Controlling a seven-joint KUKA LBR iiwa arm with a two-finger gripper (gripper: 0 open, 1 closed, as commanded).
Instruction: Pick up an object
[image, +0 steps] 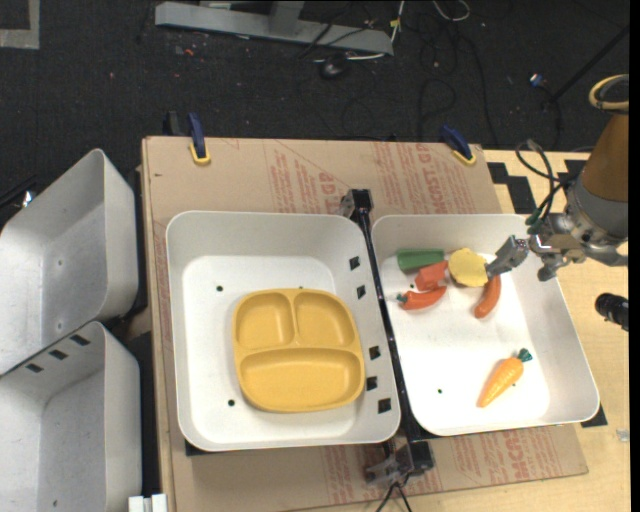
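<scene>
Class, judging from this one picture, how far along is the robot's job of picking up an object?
Nothing looks picked up yet: the carrot, sausage and yellow piece all lie in the right bin. In hand: the gripper sits low beside the yellow piece. Left: gripping and lifting one object.

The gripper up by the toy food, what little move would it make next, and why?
Probably a short drop toward the yellow round piece. The gripper hovers at that piece's right edge, beside the red sausage, with nothing between its fingers, so lowering there seems the nearest chance at a grasp.
</scene>
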